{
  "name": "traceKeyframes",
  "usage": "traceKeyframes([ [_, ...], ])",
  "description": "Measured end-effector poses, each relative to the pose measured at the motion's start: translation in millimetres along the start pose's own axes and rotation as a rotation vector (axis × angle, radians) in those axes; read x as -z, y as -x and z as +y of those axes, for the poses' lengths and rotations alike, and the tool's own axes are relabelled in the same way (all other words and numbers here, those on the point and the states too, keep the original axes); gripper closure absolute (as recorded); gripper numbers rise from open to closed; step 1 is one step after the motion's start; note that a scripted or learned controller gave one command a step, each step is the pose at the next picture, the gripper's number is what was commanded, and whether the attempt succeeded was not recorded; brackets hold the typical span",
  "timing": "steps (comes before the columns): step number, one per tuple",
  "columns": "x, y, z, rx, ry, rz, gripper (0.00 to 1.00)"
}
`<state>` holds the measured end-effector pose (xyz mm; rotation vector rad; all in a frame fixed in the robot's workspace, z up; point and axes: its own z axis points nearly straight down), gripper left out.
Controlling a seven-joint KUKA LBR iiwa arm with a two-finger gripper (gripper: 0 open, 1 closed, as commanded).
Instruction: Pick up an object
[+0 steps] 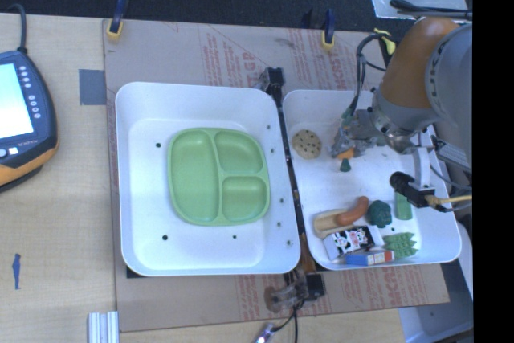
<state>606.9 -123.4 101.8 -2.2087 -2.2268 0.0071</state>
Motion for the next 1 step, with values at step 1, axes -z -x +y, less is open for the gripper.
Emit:
traceKeyframes([
  [1, 90.5, -94.0, 5.5, -0.003, 0.004, 0.001, 1.0],
])
